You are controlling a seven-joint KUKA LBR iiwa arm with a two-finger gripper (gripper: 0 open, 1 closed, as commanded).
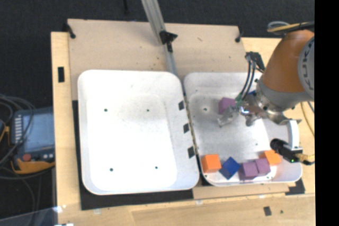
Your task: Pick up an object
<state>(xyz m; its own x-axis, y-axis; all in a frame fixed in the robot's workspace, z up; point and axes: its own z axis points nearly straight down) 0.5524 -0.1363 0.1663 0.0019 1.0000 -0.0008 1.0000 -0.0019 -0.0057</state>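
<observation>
I see the gripper (231, 114) low in the right bin (212, 84), its tips blurred against a purple block (227, 105); I cannot tell whether it grips. The arm (286, 74) hides the bin's right side. Orange block (211, 162), blue block (230, 167) and purple blocks (255, 169) line the near wall.

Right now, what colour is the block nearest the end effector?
Purple; the block shows best in the camera view, in the right bin.
</observation>
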